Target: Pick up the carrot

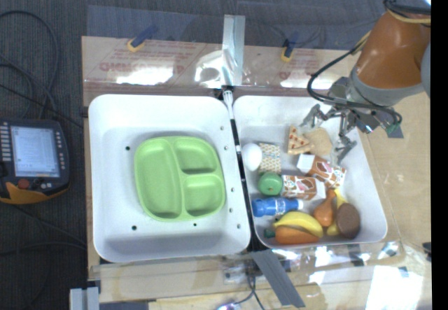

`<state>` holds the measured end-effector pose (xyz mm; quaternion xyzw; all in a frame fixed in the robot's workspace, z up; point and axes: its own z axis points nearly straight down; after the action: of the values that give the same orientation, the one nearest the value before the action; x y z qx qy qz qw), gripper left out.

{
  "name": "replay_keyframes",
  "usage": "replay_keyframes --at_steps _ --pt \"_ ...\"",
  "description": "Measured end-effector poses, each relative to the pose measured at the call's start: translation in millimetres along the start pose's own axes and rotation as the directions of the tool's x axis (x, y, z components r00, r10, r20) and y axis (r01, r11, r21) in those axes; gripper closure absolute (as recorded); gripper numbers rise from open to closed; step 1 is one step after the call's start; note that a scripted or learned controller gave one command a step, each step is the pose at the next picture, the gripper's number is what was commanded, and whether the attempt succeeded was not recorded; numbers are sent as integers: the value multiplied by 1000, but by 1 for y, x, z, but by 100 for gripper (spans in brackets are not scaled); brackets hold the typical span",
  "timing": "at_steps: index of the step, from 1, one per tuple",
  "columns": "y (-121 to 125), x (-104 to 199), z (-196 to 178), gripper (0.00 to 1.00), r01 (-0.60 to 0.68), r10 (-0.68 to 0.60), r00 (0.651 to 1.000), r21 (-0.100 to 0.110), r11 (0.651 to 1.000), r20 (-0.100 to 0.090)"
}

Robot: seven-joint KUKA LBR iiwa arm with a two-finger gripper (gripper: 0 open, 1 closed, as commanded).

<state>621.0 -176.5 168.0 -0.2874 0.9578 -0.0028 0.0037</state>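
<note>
Carrot [295, 234] is spotted at the right bin's [374, 193] near edge, beneath the banana [299, 220]. Pincer [327, 128] is hung spread apart over the far side; a low, angled approach is advised.

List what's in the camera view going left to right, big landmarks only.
Handheld pendant → green divided tray in the left bin → white egg → blue bottle → carrot → brown potato-like item → gripper, up by the right bin's far right corner.
</note>
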Motion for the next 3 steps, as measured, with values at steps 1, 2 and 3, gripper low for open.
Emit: replay_keyframes --at_steps 1,2,3 --pt "39 50 -5 0 150 -150 989 -10 989 -4" --pt "86 79 18 0 174 -174 985 -14 985 -4" --pt "67 85 52 0 45 -46 999 13 999 27"
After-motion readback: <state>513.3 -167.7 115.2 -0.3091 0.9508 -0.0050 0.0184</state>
